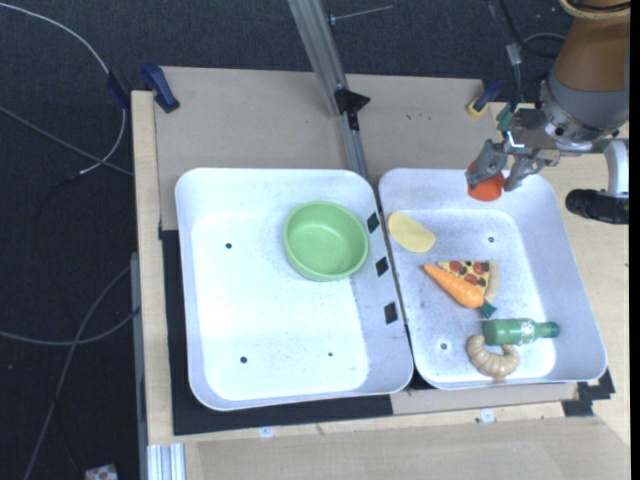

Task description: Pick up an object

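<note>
right bin (560, 258) far rim | small round red-orange object (485, 189) | pinched between jaws

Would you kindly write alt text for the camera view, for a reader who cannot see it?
The gripper holds a small red object above the right bin, which contains a carrot, pizza slice and green bottle. The left bin holds a green bowl.

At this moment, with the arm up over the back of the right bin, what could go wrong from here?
1. The pincer grips a small red-orange object by its top only; it may slip out.
2. It hangs over the right bin's far rim, so a drop could bounce outside.
3. A drop inward could land on the yellow chip or the carrot.
</note>
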`<action>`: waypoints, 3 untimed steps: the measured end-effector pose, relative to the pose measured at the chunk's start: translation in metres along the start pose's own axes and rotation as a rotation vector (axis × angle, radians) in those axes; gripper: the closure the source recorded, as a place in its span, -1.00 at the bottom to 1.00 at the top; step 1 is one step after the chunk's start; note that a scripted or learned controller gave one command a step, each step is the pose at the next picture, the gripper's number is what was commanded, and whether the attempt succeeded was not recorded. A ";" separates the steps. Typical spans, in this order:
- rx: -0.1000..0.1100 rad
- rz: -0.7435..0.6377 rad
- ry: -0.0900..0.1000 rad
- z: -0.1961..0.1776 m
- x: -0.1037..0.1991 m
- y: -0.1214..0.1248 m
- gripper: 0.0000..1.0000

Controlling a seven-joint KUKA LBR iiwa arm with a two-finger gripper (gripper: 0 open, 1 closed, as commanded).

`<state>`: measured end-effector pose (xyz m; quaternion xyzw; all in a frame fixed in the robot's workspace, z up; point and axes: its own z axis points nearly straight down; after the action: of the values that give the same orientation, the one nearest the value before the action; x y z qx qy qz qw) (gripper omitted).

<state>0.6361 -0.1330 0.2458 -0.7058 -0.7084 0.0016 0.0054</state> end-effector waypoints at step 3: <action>0.007 -0.003 0.001 0.025 0.166 -0.032 1.00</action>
<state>0.6028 0.0328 0.2219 -0.7048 -0.7094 0.0035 0.0082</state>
